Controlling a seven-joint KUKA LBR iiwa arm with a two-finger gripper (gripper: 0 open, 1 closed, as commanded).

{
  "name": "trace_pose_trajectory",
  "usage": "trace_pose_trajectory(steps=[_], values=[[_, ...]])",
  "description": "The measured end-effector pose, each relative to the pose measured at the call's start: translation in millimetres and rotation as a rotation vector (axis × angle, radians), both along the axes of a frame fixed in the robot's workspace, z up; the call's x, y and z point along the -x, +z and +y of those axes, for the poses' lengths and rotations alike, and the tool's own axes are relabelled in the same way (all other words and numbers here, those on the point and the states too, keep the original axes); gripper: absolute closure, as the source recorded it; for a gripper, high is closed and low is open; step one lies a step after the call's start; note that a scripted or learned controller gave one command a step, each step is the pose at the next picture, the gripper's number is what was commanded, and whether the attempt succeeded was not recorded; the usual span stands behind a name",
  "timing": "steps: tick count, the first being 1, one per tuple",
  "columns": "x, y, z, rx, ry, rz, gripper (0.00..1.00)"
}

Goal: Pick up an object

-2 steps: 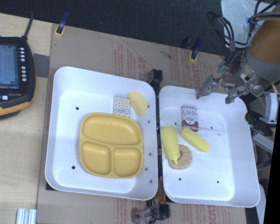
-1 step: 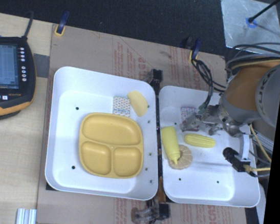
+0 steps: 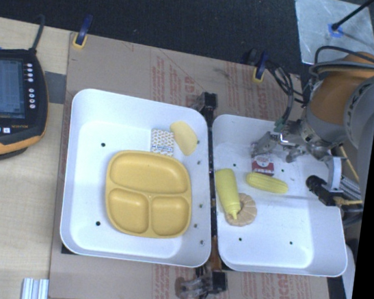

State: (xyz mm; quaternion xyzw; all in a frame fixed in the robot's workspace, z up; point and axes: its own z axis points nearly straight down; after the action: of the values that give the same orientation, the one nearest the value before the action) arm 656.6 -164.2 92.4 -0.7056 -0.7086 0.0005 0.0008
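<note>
yellow corn cob point(image 3: 267, 183) lies in the right bin point(image 3: 296, 254), just below a small red packet point(image 3: 262, 166). claw point(image 3: 279, 143) hovers just above that packet; whether its fingers are apart, i cannot tell.

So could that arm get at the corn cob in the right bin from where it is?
Probably yes. The corn cob lies in the open with nothing on top of it, just below the gripper; only a small red packet sits between them.
</note>
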Motion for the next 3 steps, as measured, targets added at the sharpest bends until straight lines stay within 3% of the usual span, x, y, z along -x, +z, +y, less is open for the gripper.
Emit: trace_pose_trajectory(steps=[1,2,3], values=[[52.6,-0.8,33.2,0.002,0.001,0.003,0.0],[52.7,9.7,31.8,0.003,0.004,0.006,1.0],[52.7,9.6,31.9,0.004,0.004,0.006,0.0]])
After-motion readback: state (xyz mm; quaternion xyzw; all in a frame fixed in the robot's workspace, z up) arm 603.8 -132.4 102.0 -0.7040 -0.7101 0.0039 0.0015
